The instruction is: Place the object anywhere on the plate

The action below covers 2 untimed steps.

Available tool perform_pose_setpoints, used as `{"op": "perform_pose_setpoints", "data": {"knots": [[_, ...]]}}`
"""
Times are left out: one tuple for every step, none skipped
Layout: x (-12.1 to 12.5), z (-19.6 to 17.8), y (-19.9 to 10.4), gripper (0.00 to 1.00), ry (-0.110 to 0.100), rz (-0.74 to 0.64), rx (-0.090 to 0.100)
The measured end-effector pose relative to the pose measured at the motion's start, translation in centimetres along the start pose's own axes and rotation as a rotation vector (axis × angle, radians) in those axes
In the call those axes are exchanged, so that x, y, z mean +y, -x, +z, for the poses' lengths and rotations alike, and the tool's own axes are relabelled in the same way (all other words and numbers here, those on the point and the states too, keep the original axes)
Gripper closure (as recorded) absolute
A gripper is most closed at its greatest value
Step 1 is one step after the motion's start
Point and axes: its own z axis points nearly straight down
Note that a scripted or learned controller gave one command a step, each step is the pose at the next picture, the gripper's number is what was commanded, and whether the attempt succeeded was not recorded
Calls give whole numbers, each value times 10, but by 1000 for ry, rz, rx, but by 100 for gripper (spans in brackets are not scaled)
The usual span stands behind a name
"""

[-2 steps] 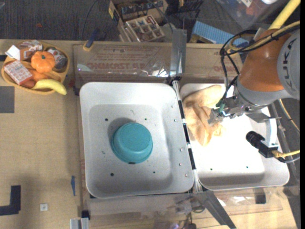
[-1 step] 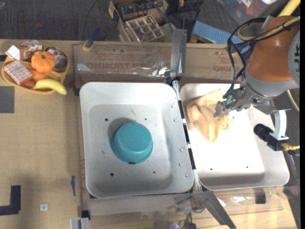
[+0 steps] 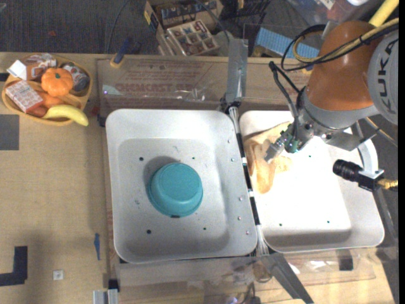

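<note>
Two bins point(image 3: 126, 132): the gripper point(image 3: 283, 145) hangs over the tan object point(image 3: 262, 166) at the right bin's left edge, its grip unreadable, the teal plate point(image 3: 176, 189) waiting left.

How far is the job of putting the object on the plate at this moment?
Nothing looks done yet. The teal plate in the left bin has nothing on it. The gripper is low in the right bin, over a pale tan object near its left wall. Whether it has a grasp I cannot tell. Lifting, carrying across and placing remain.
</note>
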Motion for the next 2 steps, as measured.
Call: {"op": "perform_pose_setpoints", "data": {"knots": [[38, 7, -26, 100, 3, -396, -3], [66, -4, -59, 100, 4, -791, -5]]}}
